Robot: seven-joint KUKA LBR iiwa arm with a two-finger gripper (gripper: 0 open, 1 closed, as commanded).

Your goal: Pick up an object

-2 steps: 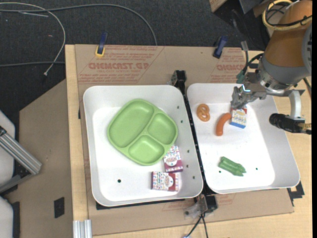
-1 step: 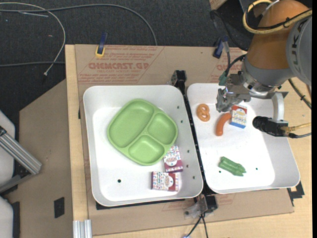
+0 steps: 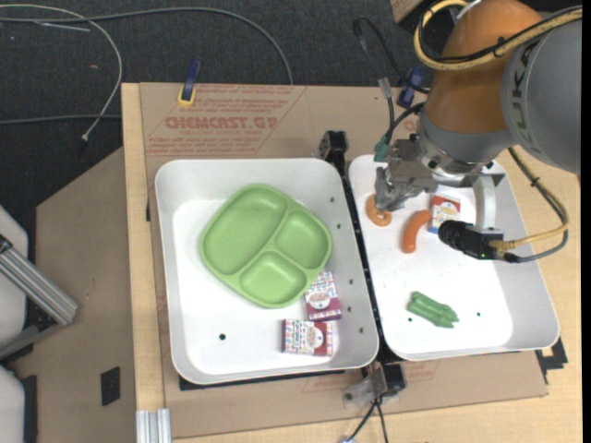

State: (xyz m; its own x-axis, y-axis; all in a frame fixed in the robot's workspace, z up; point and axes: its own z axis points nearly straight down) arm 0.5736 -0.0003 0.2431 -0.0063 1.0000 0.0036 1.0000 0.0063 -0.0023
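My gripper [image 3: 391, 195] hangs low over the far left corner of the right bin [image 3: 517, 326]. An orange round piece [image 3: 378, 215] lies right under its tip, partly covered by it. Just to the right lie an orange-red sausage [image 3: 414, 232] and a small red and white carton [image 3: 445, 209]. A green pickle-like object [image 3: 432, 309] rests nearer the front of that bin. I see nothing lifted off the bin floor.
The left bin [image 3: 185, 247] holds a green divided plate [image 3: 266, 245] and two small patterned boxes [image 3: 309, 337], [image 3: 322, 296] near its front right. A black cable and plug [image 3: 466, 239] hang off the wrist over the right bin. The divider between the bins lies close to the gripper's left.
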